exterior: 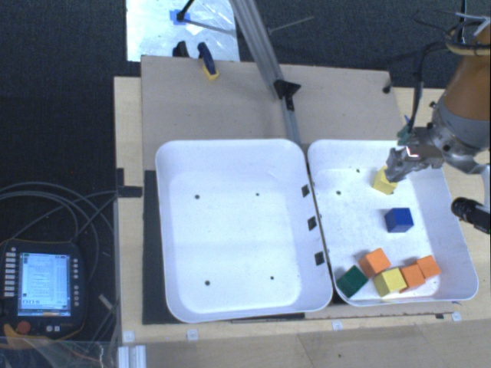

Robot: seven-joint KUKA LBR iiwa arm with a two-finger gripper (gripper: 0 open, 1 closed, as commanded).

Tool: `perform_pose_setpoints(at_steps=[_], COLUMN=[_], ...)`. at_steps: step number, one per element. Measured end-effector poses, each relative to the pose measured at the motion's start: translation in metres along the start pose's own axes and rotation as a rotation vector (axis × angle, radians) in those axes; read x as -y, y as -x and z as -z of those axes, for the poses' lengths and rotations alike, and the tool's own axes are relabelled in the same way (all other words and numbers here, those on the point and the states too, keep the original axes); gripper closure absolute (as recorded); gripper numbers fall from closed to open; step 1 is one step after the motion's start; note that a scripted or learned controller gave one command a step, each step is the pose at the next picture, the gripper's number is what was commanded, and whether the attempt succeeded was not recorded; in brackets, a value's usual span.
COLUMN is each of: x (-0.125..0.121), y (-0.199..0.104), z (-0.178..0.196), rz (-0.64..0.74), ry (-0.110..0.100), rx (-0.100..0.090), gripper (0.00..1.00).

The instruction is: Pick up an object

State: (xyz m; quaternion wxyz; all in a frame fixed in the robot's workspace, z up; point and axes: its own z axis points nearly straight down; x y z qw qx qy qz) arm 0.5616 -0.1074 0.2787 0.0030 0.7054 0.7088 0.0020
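Camera view: gripper (397,167) partly covering yellow block (383,182).

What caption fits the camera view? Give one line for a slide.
Gripper over a yellow block in the right bin, other blocks clustered near its front edge.

No text, label or number can be read. The pendant (38,286) at lower left has a lit screen with lines of writing too small to make out.

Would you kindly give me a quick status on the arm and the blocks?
Gripper low in right bin, at yellow block; grasp unconfirmed. Blue block close by. Five more blocks clustered at bin's near edge.
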Motion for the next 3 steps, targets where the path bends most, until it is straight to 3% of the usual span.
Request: perform_pose_setpoints(at_steps=[3], x=[0.026], y=[-0.159], z=[-0.036], rz=[0.005], ry=[-0.008], rx=[-0.004], gripper=[1.00])
